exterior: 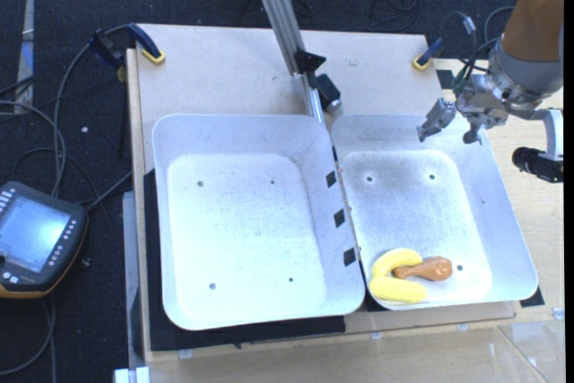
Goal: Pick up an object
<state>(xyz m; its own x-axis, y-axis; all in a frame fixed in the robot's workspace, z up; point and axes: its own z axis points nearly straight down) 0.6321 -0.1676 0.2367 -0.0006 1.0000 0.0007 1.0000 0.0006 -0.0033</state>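
A yellow banana [395,274] lies near the front edge of the right bin [480,193]. A brown toy drumstick [427,269] rests against it on its right side. My gripper [450,127] hangs over the back right corner of that bin, well above and behind both objects. Its two fingers are spread apart with nothing between them.
The left bin [238,220] sits beside the right one, sharing a raised middle rim. A slanted aluminium post [282,9] rises from the back of the bench between the bins. Yellow clamps [151,56] mark the bench's back corners. A pendant [31,238] lies far left.
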